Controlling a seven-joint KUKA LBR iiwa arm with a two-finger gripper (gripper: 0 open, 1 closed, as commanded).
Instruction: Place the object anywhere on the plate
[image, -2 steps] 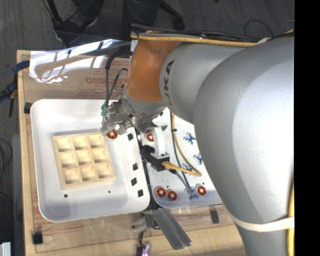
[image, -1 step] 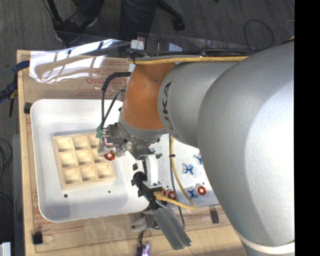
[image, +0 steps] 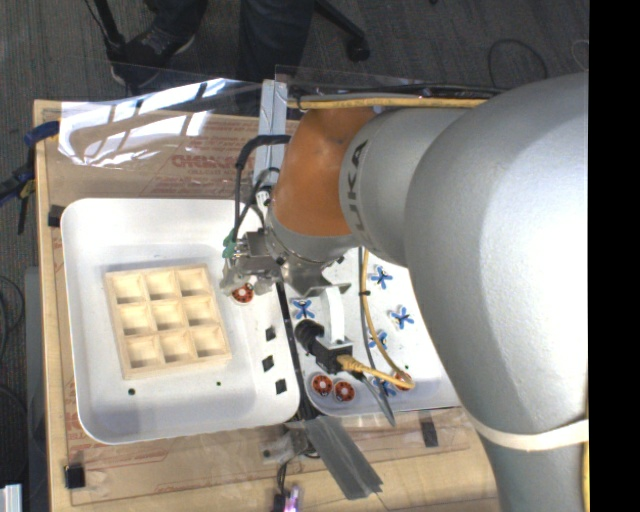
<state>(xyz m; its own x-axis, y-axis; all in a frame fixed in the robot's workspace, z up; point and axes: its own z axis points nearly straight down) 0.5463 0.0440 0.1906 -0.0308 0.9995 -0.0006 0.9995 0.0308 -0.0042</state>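
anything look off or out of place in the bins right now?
Mostly tidy. The wooden grid tray sits slightly askew in the left bin. A small round reddish object lies loose beside it, right under the gripper, not on the plate in the right bin. No spills or visible damage.

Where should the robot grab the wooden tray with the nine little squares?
Probably on one of its outer walls, coming straight down from above. The wooden tray lies flat in the left bin, so there is little to catch from the side, but its thin upright walls stand open at the top. The left wall looks easiest, since it is farthest from the arm.
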